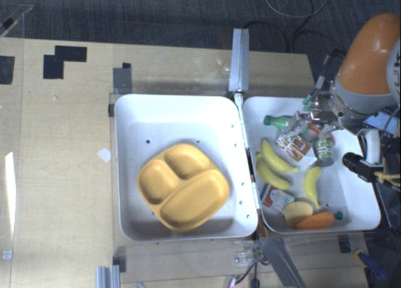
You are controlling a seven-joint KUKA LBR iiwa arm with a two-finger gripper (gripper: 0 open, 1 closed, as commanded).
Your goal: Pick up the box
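Note:
A small white and orange box (294,147) lies tilted in the right bin (360,215), between a green bottle (277,120) and a small can (324,149). A second small red and white carton (276,197) rests near the bin's front left. My gripper (315,118) hangs over the back of the right bin, just above and to the right of the orange box, close to the bottle's end. Nothing can be seen held in it. The arm's grey wrist and orange band (374,46) hide the bin's back right corner.
Three bananas (276,156) lie around the box, and a carrot (316,220) and a pale round fruit (298,209) sit at the front. The left bin (128,155) holds a yellow divided plate (183,184). A metal divider (239,61) stands between the bins.

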